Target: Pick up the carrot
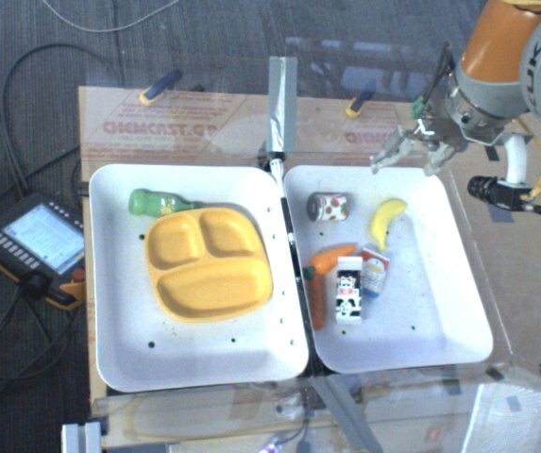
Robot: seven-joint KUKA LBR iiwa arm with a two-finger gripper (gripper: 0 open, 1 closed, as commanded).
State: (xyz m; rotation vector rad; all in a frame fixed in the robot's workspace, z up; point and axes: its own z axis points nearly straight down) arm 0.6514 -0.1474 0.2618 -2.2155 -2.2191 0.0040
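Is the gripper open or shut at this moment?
Open. The gripper hangs above the right bin's far rim with its two fingers spread apart and nothing between them; the carrot lies in the bin.

I work in a robotics lab, not a home. My table (204, 125) is a bare plywood sheet stamped with faded red lettering, held by spring clamps (160, 86), with two shallow white bins (109, 347) set side by side and a metal post (279, 102) between them. A teach pendant (34, 243) with a lit screen lies on the grey carpet (25, 83), and loose cables (72, 17) trail across it.
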